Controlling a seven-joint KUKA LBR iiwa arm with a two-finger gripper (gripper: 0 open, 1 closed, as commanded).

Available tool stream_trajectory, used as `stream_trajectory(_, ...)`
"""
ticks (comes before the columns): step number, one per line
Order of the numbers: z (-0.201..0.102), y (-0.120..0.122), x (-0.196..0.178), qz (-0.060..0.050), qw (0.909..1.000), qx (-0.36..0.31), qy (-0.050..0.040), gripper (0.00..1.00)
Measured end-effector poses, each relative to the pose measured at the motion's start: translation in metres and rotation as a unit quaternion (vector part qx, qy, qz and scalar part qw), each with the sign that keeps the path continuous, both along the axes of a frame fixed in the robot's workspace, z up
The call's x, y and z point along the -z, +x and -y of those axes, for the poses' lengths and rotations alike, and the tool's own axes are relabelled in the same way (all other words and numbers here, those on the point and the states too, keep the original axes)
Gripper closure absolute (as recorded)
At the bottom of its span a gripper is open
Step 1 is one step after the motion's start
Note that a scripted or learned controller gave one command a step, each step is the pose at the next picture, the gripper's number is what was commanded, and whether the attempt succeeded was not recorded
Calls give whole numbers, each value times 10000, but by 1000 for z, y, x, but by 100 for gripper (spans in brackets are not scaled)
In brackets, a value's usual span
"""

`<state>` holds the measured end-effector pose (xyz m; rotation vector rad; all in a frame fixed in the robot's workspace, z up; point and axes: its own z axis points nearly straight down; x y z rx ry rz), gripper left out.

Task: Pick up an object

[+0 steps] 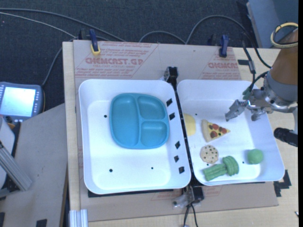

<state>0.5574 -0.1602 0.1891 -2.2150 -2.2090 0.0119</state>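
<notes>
Claw of mine hangs in the upper right of the frame, over the top of the right bin, and whether it is open or closed I cannot tell; nothing sits in it that I can see. Below it lie the things I may pick: a pizza slice just down-left of it, a yellow piece against the bin's left wall, a cookie, a green broccoli near the bottom edge, and a green ball toward the right. They lie loose and mostly apart, which I judge leaves room for a grasp. The left bin holds a blue tray. I judge the pizza slice the closest target
</notes>
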Motion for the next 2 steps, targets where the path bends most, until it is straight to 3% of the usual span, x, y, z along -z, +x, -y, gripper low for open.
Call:
stream_trajectory(1,0,3,-7,68,10000,-16,-13,0)
stream_trajectory(2,2,10,37,52,10000,-15,-11,0)
